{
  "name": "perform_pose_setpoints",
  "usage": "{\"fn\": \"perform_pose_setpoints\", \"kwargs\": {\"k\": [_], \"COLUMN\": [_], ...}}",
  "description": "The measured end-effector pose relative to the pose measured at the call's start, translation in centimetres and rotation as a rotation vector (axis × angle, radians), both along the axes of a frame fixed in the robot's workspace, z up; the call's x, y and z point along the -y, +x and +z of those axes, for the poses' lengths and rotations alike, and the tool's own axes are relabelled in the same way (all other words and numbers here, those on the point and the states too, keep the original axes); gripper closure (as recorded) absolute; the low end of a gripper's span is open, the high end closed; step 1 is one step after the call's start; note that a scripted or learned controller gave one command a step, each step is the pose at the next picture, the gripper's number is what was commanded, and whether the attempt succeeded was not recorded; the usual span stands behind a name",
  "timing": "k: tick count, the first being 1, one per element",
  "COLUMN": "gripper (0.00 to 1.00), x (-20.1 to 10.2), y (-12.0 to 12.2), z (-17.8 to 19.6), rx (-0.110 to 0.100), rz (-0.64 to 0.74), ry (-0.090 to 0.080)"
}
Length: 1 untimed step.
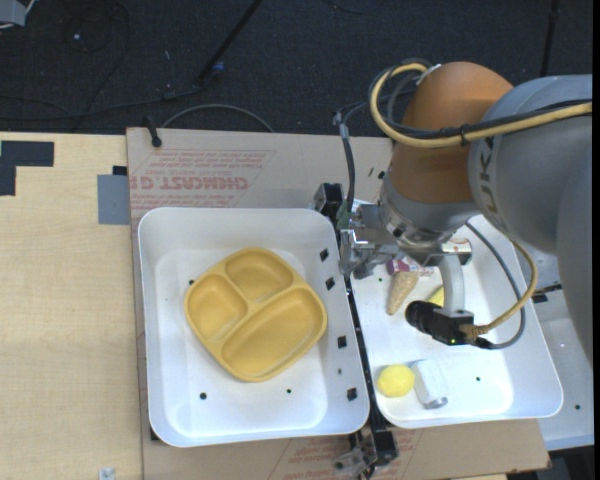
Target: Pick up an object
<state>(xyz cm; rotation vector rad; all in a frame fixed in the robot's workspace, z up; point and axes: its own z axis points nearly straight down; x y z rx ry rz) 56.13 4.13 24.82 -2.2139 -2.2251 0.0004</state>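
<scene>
Yellow tray (255,313), white bins (170,408)

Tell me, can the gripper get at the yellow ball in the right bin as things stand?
Probably yes. The yellow ball lies uncovered near the right bin's front, a small grey cylinder beside it. The arm hangs over that same bin.

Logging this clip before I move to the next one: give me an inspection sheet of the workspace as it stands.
Surface: two white bins side by side, left bin and right bin, on cardboard.
Job's things: yellow divided tray in left bin; yellow ball, grey cylinder and cream cone in right bin.
Clutter: nothing seen.
Grippers: gripper low over right bin, fingers hidden by the wrist.
Cables: yellow cable looping off the wrist; black cables on the floor.
Surroundings: wooden bench, dark floor.
</scene>
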Motion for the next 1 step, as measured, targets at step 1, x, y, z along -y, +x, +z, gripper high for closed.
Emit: {"fn": "perform_pose_setpoints", "kwargs": {"k": [1], "gripper": [1.00], "x": [-4.31], "y": [1.06], "z": [-1.34], "rx": [-0.001], "rz": [-0.001], "ry": [-0.002]}}
